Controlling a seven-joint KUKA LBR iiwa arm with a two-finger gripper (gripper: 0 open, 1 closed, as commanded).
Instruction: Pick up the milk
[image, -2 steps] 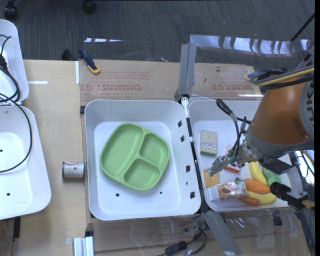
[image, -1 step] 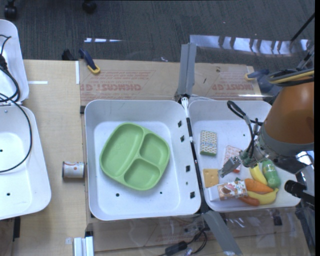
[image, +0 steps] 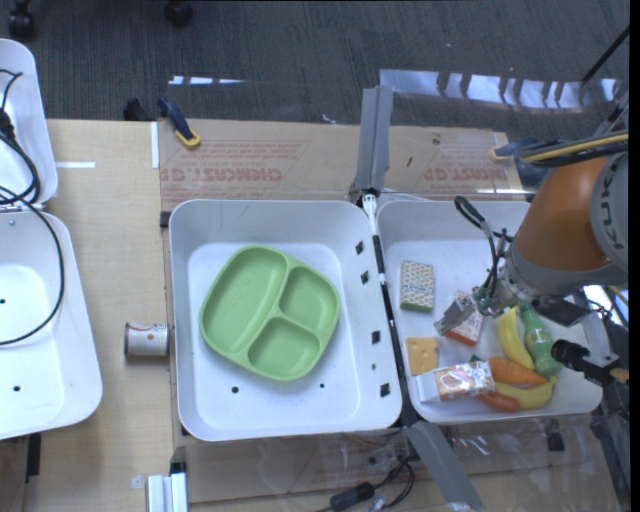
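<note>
The milk (image: 457, 317) is a small grey and white carton with a red patch. It lies tilted in the middle of the right bin (image: 440, 232). My gripper (image: 488, 299) hangs just to the carton's upper right, at its edge, under the orange-banded wrist (image: 565, 225). The arm's body hides the contact point, so I cannot make out whether the carton is held.
A green divided plate (image: 269, 312) fills the left bin (image: 190, 330). The right bin also holds a green patterned box (image: 417, 285), a cheese slice (image: 422, 355), a snack packet (image: 456, 382), a banana (image: 514, 338), a green bottle (image: 538, 343) and a carrot (image: 516, 372). A small can (image: 147, 340) lies left of the bins.
</note>
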